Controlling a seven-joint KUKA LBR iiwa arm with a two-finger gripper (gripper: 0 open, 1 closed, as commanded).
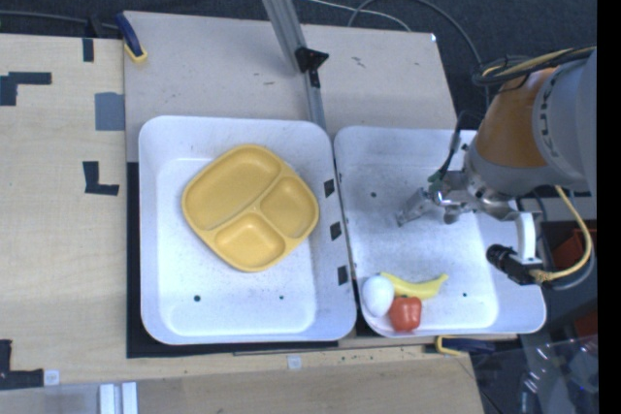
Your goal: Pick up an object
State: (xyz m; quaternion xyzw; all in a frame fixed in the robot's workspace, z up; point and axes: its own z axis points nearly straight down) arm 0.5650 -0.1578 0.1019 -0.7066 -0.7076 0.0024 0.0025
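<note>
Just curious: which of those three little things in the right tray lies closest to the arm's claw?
The yellow banana; the white ball and red piece sit lower.

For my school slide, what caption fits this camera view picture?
Robot gripper over the right bin; banana, egg and red pepper in its corner; yellow tray left.

The arm (543,126) is showing a rounded grey shell with a broad orange band above the wrist, beside the right bin (388,160). A metallic gripper (427,207) is tapering from it. Black and yellow cables (572,252) are looping alongside a white bracket.
</note>
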